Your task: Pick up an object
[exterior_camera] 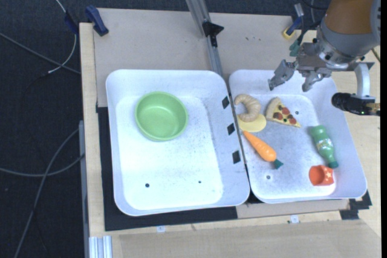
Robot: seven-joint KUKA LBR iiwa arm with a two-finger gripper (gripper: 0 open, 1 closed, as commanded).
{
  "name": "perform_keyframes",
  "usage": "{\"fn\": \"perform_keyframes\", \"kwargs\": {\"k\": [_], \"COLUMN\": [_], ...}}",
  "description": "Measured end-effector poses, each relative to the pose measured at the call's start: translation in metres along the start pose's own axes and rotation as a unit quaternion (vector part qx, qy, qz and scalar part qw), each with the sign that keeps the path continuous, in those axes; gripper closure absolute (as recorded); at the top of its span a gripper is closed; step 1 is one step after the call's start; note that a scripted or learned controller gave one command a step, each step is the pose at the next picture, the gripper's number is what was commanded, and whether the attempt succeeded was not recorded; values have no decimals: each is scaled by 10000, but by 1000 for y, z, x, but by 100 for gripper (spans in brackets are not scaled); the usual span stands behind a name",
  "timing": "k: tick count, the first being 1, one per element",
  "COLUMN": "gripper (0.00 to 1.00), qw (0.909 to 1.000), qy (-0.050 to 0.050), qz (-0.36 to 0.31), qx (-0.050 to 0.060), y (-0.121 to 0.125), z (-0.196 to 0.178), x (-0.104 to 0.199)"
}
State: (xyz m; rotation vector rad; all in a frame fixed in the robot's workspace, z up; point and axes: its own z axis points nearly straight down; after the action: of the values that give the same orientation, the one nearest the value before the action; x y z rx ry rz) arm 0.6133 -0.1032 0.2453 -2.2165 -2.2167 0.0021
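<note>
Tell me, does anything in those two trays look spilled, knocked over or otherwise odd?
Nothing looks spilled or broken. The green bottle lies on its side in the right bin, and the croissant rests partly on a yellow disc, touching the carrot. The green bowl sits upright in the left bin.
</note>
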Motion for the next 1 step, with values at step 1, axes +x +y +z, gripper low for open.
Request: {"fn": "perform_keyframes", "kwargs": {"k": [1], "gripper": [0], "qw": [10000], "qy": [-1], "qz": [6], "qx": [39], "y": [2], "z": [64], "x": [1]}}
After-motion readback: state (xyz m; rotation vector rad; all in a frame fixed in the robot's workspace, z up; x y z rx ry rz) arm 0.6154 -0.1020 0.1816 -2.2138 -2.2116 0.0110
